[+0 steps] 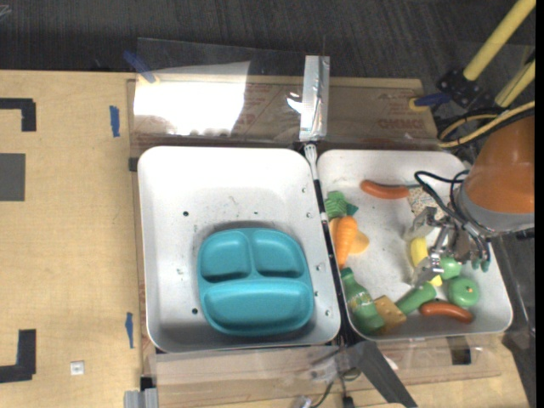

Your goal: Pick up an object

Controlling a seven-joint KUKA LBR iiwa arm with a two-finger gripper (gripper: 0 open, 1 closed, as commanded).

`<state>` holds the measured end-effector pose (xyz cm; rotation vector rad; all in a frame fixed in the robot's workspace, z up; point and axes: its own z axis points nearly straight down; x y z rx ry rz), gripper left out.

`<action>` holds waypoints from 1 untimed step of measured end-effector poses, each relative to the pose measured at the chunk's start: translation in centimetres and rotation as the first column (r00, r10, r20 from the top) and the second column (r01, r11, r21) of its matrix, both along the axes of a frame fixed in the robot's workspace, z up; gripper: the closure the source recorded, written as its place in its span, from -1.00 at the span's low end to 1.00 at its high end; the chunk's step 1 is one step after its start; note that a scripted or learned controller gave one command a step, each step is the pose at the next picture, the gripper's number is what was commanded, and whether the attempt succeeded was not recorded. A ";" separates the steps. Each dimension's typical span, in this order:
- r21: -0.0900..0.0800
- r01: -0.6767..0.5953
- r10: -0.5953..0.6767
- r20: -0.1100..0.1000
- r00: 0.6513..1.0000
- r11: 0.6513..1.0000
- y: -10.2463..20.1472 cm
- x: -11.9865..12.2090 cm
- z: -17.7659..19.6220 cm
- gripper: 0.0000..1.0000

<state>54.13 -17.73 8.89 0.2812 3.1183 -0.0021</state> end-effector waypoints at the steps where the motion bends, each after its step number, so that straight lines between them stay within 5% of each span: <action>1: 0.001 0.090 -0.090 0.003 0.996 0.996 1.0 -4.3 0.0 -1.00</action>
